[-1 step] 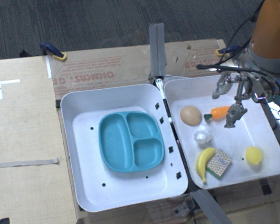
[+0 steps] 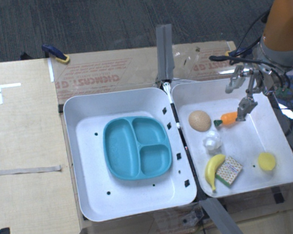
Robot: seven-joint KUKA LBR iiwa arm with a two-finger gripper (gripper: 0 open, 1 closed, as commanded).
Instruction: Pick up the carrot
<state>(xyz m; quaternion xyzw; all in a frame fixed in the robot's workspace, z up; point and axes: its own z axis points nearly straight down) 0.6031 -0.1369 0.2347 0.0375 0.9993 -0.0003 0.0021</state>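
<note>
The carrot point(image 2: 228, 119) lies on the floor of the right bin point(image 2: 281, 177), in the right centre of the frame, leaf end toward an egg point(image 2: 200, 120) just beside it on the left. The hand point(image 2: 245, 108) is lowered at the carrot's right end, apparently placed there to close on the thick part clear of the egg. One finger overlaps that end, but whether the hand is clenched, released or gripping the carrot cannot be told from this angle; no lift is evident, and the carrot appears to rest on the bin floor. Below the egg sits a pale, translucent item point(image 2: 211, 142), too faint to identify. A banana point(image 2: 213, 170) and a small printed box point(image 2: 228, 171) touch at lower centre; a lemon point(image 2: 267, 161) lies apart to the right. The left bin point(image 2: 83, 164) holds a blue divided plate point(image 2: 137, 147). The arm point(image 2: 282, 17) is cut off by the frame's upper right edge.
</note>
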